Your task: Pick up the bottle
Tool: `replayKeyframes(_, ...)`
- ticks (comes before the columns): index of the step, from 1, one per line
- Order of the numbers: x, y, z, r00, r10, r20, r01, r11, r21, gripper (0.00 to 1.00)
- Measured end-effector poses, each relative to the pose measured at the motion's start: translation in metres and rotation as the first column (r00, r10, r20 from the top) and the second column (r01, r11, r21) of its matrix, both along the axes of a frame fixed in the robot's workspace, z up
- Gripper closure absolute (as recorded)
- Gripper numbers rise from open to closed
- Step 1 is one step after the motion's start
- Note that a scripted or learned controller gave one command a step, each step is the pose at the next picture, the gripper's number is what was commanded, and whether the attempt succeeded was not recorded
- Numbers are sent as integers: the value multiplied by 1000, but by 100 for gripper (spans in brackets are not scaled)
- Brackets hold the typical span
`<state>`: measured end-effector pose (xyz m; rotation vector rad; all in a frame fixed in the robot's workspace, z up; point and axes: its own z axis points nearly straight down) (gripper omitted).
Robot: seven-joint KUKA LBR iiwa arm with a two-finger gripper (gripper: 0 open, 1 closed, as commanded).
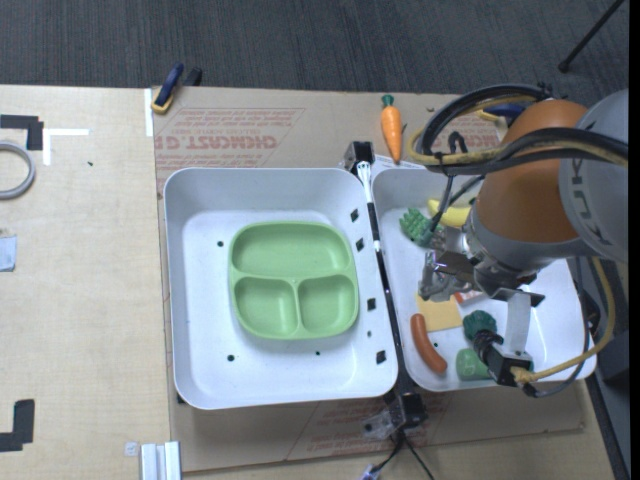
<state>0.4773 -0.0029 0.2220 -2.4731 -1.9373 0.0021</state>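
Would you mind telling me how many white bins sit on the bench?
2: the left bin holds a green divided plate; the right bin lies under the arm, with toy food.

Grey arm (590,168) reaches in from right, orange band (535,168) above wrist, bent downward; end effector (440,273) low, pointing down-left, cables looped around wrist

A: Colours on record, please.

B: Both bins white: left bin (190,298), right bin (400,183). The divided tray (294,278) is pale green.

A: And the right bin's contents?

B: Sausage (429,344) orange-red; cheese slice (439,314) yellow; leafy piece (418,226) dark green.

A: Outside the bins?

B: Carrot (391,128) orange with a green top. Arm (530,183) grey with an orange band. Cardboard (235,133) brown with red print.
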Motion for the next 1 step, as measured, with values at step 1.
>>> replayKeyframes(1,0,75,-30,1000,19,-2,-19,1000,0,100)
